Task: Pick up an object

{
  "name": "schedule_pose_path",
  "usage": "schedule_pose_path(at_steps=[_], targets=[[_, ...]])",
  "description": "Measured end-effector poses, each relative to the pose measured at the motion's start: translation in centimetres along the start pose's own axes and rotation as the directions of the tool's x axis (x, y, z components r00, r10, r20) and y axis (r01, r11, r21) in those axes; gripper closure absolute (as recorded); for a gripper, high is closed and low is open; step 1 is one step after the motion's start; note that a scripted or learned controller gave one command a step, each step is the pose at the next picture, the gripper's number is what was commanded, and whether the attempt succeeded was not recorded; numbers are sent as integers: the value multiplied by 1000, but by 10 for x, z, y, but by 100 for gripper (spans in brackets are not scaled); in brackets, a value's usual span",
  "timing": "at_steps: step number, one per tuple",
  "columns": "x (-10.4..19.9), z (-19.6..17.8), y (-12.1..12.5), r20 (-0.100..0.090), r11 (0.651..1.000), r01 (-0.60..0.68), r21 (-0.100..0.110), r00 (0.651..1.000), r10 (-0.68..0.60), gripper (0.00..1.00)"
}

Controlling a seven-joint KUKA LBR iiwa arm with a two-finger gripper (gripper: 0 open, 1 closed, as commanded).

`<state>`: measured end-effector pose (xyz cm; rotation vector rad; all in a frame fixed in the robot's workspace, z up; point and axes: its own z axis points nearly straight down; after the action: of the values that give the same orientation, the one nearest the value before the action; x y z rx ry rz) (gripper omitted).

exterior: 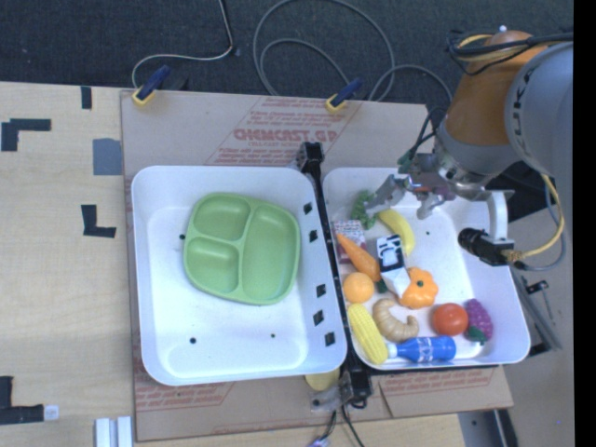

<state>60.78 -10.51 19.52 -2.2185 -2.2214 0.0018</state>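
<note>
Brown cardboard (270,133) underlies both white bins (154,250) on dark carpet (93,17); the gripper (407,196) hangs spread, holding nothing.

Glossy white plastic bins (158,277) on matt brown cardboard (270,138).

Two white bins are sitting side by side: the left bin (154,277) is carrying one green divided plate (242,248). The right bin (507,296) is holding one banana (399,230), one carrot (358,254), one orange (358,288), one corn cob (367,332), one tomato (450,318), one grape bunch (479,318) and one blue bottle (424,349).
</note>
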Motion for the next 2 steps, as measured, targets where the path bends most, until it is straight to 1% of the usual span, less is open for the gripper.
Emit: schedule_pose_path(at_steps=[1,2], targets=[[-5,89,44,3,1000,1,-17,1000,-1,0],[-18,109,-6,3,1000,-1,-6,1000,1,0]])
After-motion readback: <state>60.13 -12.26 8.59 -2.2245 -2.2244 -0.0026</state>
